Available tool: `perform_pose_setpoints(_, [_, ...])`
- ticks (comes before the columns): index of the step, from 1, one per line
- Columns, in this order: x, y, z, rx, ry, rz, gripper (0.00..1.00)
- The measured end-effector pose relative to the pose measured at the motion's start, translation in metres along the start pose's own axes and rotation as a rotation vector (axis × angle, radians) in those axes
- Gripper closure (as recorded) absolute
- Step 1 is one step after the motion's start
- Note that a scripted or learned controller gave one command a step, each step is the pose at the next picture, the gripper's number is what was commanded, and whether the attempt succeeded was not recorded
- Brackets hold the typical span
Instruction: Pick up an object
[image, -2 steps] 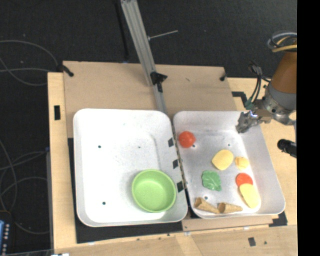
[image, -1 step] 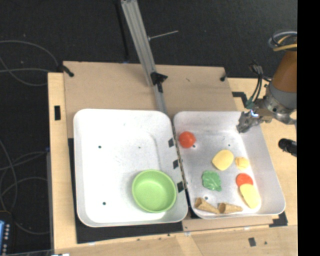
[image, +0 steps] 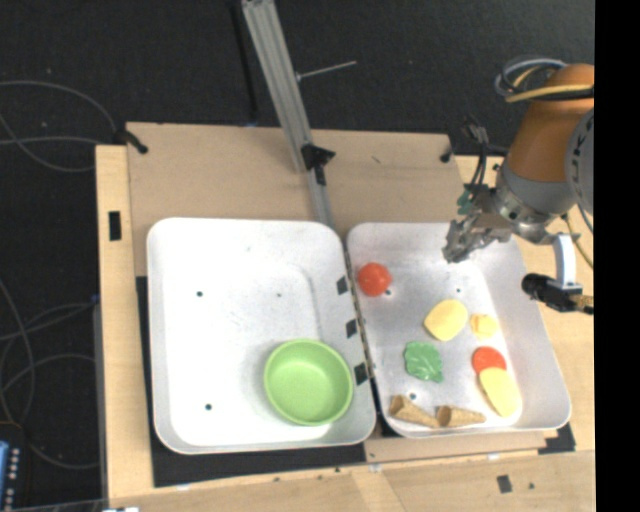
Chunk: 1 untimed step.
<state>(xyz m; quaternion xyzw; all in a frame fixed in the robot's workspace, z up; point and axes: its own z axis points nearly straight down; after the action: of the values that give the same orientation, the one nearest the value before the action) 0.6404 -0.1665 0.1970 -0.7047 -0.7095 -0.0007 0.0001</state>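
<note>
Camera view | gripper (image: 457, 251) over right bin (image: 400, 240) far edge, nothing between fingers, open/closed: can't tell | red ball (image: 374, 279) near divider | yellow piece (image: 446, 320), green piece (image: 423, 361) mid-bin | green bowl (image: 308, 381) in left bin (image: 220, 260)

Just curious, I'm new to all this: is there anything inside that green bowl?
The green bowl in the left bin shows only its own green inside. Its near wall hides a small strip of its floor.
</note>
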Motion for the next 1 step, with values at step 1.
perform_pose_setpoints(1, [0.0501,0.0180,-0.0033,-0.002,0.001,-0.001,1.00])
